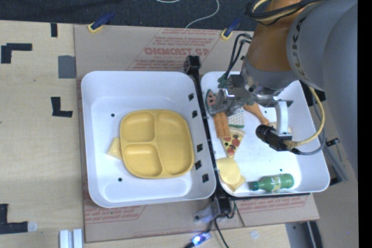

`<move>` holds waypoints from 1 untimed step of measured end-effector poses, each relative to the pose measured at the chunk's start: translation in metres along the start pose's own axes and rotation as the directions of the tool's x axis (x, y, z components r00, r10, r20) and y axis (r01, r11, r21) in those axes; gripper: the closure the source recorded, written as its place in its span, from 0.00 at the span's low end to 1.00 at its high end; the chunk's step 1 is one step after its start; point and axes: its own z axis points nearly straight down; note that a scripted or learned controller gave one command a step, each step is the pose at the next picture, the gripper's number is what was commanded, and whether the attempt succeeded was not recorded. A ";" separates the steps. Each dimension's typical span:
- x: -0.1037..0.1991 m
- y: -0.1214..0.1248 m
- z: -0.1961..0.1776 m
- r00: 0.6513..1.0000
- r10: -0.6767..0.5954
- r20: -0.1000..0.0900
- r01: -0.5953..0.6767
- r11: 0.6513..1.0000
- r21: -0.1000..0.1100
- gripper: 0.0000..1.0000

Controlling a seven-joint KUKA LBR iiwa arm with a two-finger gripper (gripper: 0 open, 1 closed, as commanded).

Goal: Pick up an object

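Orange and bun-shaped, the toy hot dog [221, 125] is lying in the right-hand bin [311, 180], close against the wall it shares with the left bin, with the pizza slice [233, 142] touching its lower end. It looks like the likeliest thing for the pick, since the hand [224, 100] is hanging just above its upper end, near the bin's top left corner. Whether that hand is wide or narrow I cannot tell: the wrist and its cabling are covering the tips from this angle, and nothing is visibly held.

To do this step well, the arm is needing a straight, slow descent with the hand lined up across the hot dog's short width, not along its length, so the closing force is meeting two parallel sides. Keeping the approach a little away from the dividing wall seems wise, because a tip catching on the rim would likely spoil the try. The pizza slice is crowding the lower end, so gripping nearer the upper half is probably cleaner.

Further out in the same bin, a yellow wedge [229, 172] and a green bottle [273, 183] are lying near the front edge. Over in the left bin [96, 125], a yellow divided plate [157, 143] is resting flat, well apart from the work.
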 end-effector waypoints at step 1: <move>0.006 0.008 -0.015 1.000 -0.001 -0.002 0.001 1.000 -0.002 1.00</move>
